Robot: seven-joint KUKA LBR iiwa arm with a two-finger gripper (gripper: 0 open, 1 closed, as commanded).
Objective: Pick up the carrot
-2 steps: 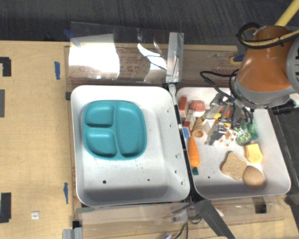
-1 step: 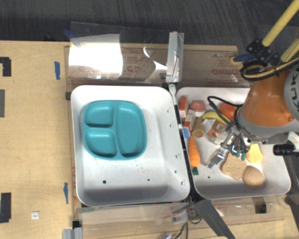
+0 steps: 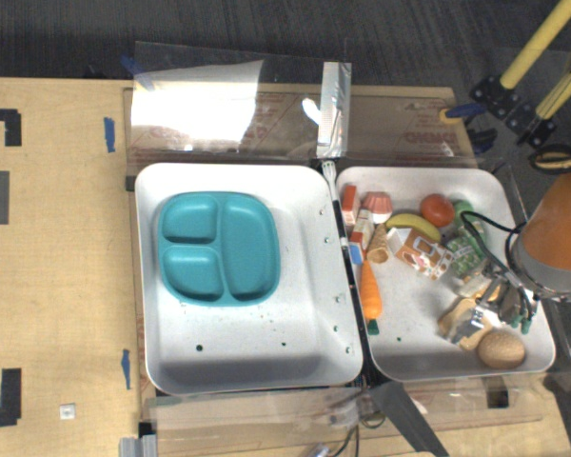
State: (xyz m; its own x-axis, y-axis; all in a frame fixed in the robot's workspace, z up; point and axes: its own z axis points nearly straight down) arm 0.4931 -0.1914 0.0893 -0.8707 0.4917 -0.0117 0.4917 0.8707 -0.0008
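The orange carrot (image 3: 371, 293) with a green end lies lengthwise along the left wall of the right bin (image 3: 409, 360). My gripper (image 3: 474, 317) hangs low over the lower right part of that bin, well to the right of the carrot and apart from it. It sits just above a brown rounded item (image 3: 502, 348). The arm's orange band (image 3: 557, 227) is at the bin's right rim.
A teal divided plate (image 3: 217, 246) lies in the left bin (image 3: 247, 360). A yellow banana (image 3: 411, 225), a red tomato (image 3: 438, 209), a small carton (image 3: 421, 251) and other small packets crowd the upper part of the right bin.
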